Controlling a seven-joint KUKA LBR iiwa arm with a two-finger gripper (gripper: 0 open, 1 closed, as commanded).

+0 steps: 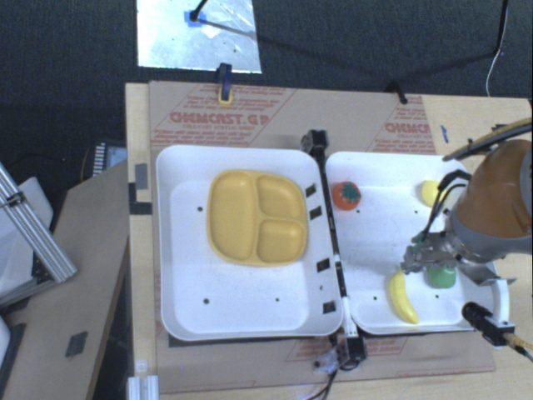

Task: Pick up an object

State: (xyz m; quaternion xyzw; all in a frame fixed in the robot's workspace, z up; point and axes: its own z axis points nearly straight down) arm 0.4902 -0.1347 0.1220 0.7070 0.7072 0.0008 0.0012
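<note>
arm: the grey arm (500,198) with its orange band reached in from the right and hung over the right bin (375,223).
claw: the claw (429,261) sat low in the right bin, just above a green object; whether it was released or clenched could not be told from this slanted view.
green object: a small green object (441,277) lay right under the claw, partly covered by it; touching or not was unclear.
banana: a yellow banana (403,297) lay just beside the green object, toward the bin's near wall.
tomato: a red tomato-like piece (346,193) sat near the divider, well apart from the claw.
yellow piece: a yellow piece (430,192) lay near the far side of the right bin, half hidden by cables.
left bin: the left bin (183,223) carried a yellow divided plate (256,217).
worktop: both bins rested side by side on the worktop (275,115).
progress: by judgement, the approach looked done and the claw was in place at the green object; nothing appeared lifted yet.
left to do: a firm grip and a lift clear of the bin seemed to remain.
</note>
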